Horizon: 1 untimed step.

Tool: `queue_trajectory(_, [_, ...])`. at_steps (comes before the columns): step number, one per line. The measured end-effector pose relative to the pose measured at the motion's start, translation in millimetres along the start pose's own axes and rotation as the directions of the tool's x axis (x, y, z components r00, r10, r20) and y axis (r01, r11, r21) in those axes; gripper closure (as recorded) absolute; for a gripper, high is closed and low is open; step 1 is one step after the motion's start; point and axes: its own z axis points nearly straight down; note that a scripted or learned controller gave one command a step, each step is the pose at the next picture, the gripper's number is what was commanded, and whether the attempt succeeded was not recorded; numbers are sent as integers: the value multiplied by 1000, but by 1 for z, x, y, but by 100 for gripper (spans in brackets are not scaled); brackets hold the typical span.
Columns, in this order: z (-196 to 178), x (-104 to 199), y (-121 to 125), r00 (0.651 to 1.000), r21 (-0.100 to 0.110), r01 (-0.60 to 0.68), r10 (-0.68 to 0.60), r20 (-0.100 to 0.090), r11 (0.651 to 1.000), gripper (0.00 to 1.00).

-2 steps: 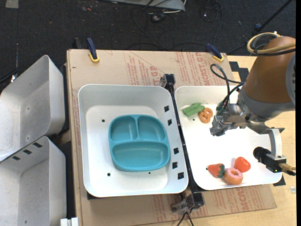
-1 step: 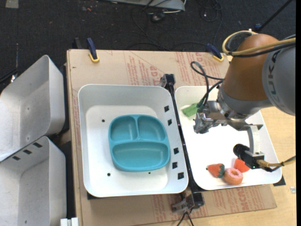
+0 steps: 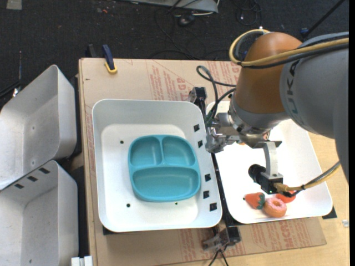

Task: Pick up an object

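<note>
Jaws: opening cannot be told, the arm's wrist is masking them, and nothing is showing as held. Pink ring toy is lying well right of the teal plate, in the neighbouring bin, touching an orange piece. Judging it light and probably soft; gripping across the rim is looking soundest

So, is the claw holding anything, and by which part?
Cannot tell: the arm hangs over the right bin, covering its grasp. The pink ring and orange piece lie loose on that bin's floor.
</note>
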Motion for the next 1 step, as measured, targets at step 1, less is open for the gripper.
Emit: queue_trajectory(1, [13,48,20,1000,0,-3,3,1,1000,100])
